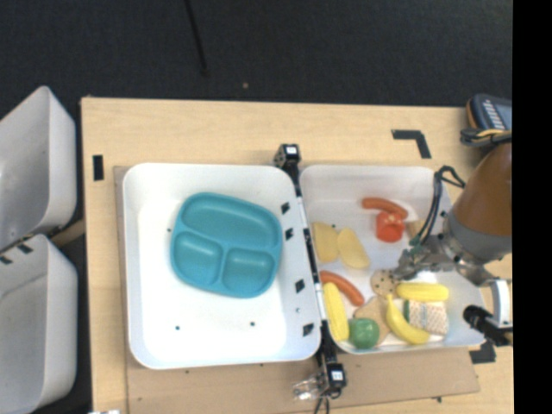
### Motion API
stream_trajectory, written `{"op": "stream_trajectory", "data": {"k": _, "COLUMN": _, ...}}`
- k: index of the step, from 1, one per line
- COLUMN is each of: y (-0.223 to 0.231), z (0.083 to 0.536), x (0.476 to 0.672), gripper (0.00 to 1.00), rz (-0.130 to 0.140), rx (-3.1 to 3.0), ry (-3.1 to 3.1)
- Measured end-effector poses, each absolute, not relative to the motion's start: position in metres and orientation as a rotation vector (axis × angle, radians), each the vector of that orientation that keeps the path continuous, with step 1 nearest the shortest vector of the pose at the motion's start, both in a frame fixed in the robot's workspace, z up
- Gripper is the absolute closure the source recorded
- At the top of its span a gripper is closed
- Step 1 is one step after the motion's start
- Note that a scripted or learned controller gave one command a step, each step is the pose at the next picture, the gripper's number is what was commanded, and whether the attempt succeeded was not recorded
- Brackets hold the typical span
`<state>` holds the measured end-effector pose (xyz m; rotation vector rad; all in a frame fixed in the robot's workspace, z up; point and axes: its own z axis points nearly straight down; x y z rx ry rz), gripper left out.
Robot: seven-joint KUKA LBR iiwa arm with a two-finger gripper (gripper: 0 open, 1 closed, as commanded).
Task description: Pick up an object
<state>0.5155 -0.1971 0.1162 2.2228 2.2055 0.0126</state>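
The right bin (362,178) holds several toy foods. A red chili (383,204) and a red tomato (390,228) lie at its back. Two pale yellow pieces (338,245) sit left of centre. Toward the front are an orange sausage (343,286), a yellow corn cob (335,312), a green lime (364,333), a banana (402,324), a bread slice (429,316) and a yellow roll (423,292). My gripper (407,266) hangs low over the bin's right half, just right of a tan cookie (382,282) and above the yellow roll. Nothing visibly sits in it.
The left bin (147,317) bears a blue divided plate (227,244). Black clips (287,154) mark the seam between the bins. My grey wrist and orange band (487,192) overhang the right bin's right wall. White blocks (30,162) stand off the bench at left.
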Motion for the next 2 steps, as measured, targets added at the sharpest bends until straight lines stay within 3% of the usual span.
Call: {"op": "stream_trajectory", "data": {"k": 2, "y": -0.21, "z": 0.242, "x": 0.521, "gripper": 1.0, "rz": 0.004, "rx": 2.212, "ry": 2.218}}
